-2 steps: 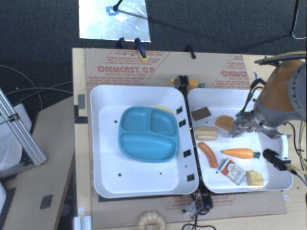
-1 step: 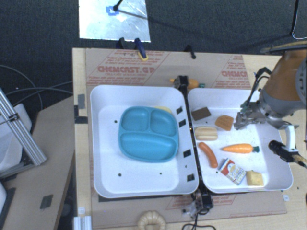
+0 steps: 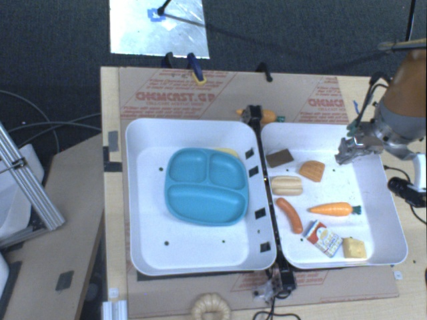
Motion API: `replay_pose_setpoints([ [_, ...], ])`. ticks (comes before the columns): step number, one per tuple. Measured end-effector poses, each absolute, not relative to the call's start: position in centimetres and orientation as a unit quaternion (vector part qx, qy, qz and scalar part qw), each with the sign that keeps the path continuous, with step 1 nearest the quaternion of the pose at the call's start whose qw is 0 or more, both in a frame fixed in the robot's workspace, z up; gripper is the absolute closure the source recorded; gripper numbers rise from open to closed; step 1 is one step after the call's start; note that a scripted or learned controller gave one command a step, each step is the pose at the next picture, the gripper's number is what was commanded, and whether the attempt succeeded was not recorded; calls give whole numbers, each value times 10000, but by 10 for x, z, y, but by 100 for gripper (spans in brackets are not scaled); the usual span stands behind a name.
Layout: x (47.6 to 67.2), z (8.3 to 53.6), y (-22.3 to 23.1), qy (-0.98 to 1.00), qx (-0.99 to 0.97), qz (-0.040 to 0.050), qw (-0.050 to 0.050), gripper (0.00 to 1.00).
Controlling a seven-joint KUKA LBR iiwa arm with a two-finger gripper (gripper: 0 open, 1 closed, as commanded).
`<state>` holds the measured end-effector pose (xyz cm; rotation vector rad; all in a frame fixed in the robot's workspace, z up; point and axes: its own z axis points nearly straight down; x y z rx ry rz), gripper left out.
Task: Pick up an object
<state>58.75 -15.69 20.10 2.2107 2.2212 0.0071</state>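
While the gripper [image 3: 348,151] is being hovered over the right bin's [image 3: 393,219] far right part, nothing is being held (whether it is open cannot be told). Toy foods are being left nearby: a bread piece [image 3: 311,171] just left, a carrot [image 3: 331,209] nearer. A centred, vertical descent is being called for.

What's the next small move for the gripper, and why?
Probably shift the gripper left and down onto the croissant-like piece. It hovers over the right bin near its far right corner, holding nothing visible, and that piece lies closest.
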Motion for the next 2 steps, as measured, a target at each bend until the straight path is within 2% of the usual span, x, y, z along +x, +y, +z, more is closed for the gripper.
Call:
replay_pose_setpoints([
  [1, 589, 226, -157, 7088, 7054, 15, 23, 100],
  [2, 596, 237, -105, 7106, 7036, 22, 10, 100],
])
